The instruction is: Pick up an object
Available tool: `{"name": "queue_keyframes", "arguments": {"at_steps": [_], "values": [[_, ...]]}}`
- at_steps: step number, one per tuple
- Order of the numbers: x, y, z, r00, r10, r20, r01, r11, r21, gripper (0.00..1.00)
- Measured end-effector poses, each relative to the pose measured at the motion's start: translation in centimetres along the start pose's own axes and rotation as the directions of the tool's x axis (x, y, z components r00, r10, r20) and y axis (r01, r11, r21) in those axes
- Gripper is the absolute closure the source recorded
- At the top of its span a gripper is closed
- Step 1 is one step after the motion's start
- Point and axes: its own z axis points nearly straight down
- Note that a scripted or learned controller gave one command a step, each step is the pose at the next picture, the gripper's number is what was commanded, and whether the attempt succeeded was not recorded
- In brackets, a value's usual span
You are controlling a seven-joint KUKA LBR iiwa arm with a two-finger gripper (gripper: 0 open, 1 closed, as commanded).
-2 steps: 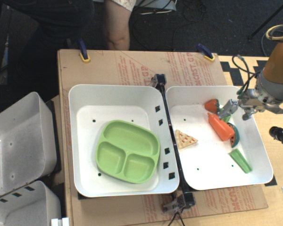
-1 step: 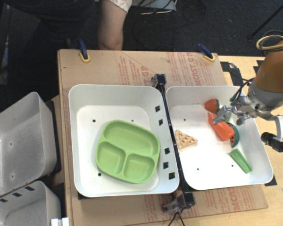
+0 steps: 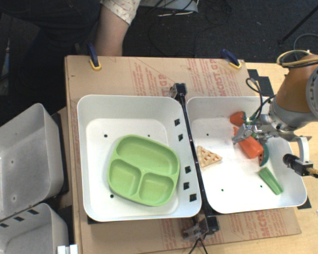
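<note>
Two shallow white bins sit side by side on the worktop (image 3: 127, 67), and we take the scene from the biggest thing down. The left bin (image 3: 90, 115) lies well away from the fingers and carries a green divided tray (image 3: 143, 171). The right bin (image 3: 222, 107) is where we are working. Our arm (image 3: 299, 91) reaches in over its far side, and the gripper (image 3: 248, 133) hangs low above the bin floor. Just beside the fingers, on their near side, lies an orange block (image 3: 251, 148), which looks to us like the thing being gone for; a second orange piece (image 3: 236, 118) sits just behind them. Further off toward the near rim lies a green stick (image 3: 270, 181), and away toward the divider rests a small waffle-patterned wedge (image 3: 207, 156). We judge the step in hand to be the close approach, with no lift begun. The next move calls for the fingers to straddle the orange block squarely before closing. Whether they are spread or pressed together we cannot tell, since the metal parts and cables blur into one another there. Nor can we say whether they touch the block. The arm's upper part is cut off at the edge.
</note>
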Motion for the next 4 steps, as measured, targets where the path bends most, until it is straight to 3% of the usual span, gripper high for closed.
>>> {"name": "queue_keyframes", "arguments": {"at_steps": [1, 2, 4], "values": [[-0.1, 0.1, -1.2, 1.0, 0.001, 0.004, -0.001, 1.0, -0.007, 1.0], [0.9, 0.3, -6.1, 1.0, -0.001, 0.0, 0.001, 1.0, 0.007, 1.0], [0.9, -0.2, -13.6, 1.0, -0.001, 0.001, 0.001, 1.0, 0.006, 1.0]]}}
